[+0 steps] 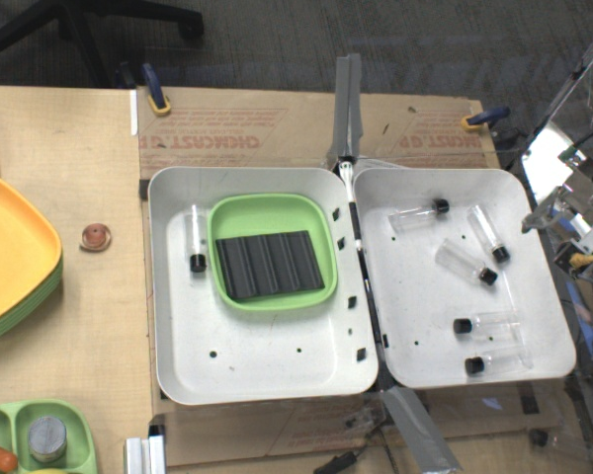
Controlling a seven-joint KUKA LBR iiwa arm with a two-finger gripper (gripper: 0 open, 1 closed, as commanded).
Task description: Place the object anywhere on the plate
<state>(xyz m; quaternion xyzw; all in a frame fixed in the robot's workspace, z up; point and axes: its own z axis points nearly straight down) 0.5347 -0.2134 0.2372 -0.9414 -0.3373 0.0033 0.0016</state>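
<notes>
Partly cropped, arm (573, 191) at edge.

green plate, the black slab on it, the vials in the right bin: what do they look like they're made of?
Green plate: matte moulded plastic by the look, even colour, soft rounded rim.
Black slab: dark, dull, ribbed; probably rubber or foam, can't tell which.
Vials: clear tubes, glass or plastic, with black caps.

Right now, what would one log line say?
plate: left bin, holds dark ridged block | vials: right bin | gripper: right edge

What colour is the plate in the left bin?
Light green plate, holding a dark ribbed pad; seen in the camera view.
</notes>
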